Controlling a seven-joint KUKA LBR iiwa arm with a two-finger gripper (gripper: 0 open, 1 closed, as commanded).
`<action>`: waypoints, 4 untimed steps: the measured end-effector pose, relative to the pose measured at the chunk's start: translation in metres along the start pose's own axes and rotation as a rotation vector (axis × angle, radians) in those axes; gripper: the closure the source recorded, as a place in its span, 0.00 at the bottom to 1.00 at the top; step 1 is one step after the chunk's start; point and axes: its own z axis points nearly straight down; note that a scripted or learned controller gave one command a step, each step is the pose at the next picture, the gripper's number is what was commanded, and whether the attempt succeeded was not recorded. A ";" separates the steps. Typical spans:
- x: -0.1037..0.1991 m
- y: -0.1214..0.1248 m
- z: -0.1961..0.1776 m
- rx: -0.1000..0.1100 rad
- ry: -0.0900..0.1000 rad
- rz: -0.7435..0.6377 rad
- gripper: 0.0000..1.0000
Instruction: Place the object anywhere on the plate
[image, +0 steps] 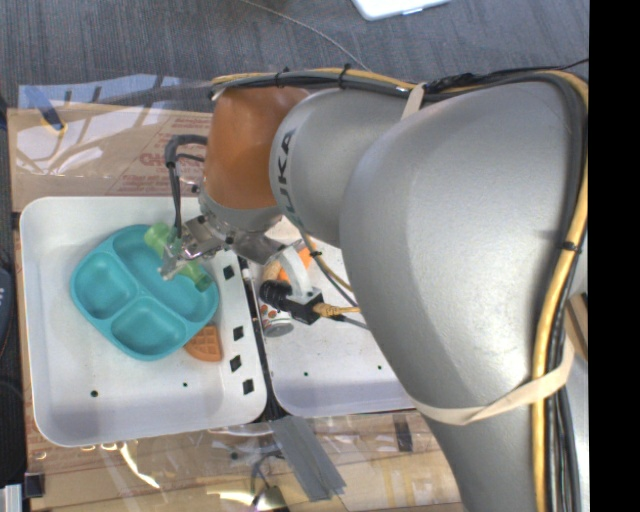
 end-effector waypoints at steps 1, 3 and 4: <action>-0.040 -0.021 -0.040 -0.007 -0.005 -0.334 1.00; -0.015 -0.040 -0.062 -0.005 -0.006 -0.908 1.00; -0.015 -0.040 -0.061 -0.005 -0.005 -0.908 0.00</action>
